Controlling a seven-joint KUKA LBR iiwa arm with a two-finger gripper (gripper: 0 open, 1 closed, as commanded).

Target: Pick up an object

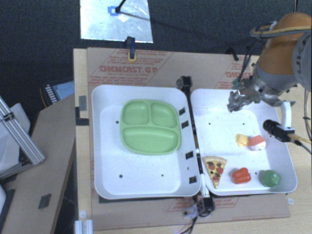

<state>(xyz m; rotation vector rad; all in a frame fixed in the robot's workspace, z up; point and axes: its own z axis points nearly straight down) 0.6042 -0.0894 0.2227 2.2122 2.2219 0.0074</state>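
- Toward the lower right of the frame, the right bin (204, 106) is holding four toy foods: a pizza slice (215, 169), a red pepper (241, 175), a green ball (269, 178) and a yellow-and-red piece (249, 141).
- Above them, the gripper (236, 103) is hovering over bare bin floor, grasping nothing; how its jaws are standing, I cannot tell.
- Left of centre, a green divided plate (148, 126) is lying in the left bin (105, 130), likely as a drop-off spot.

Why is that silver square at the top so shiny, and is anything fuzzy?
In the camera view, the silver sheet catches glare in pale patches; the tool looks soft and blurry; the green plate and pizza slice are evenly lit, with faint shadows.
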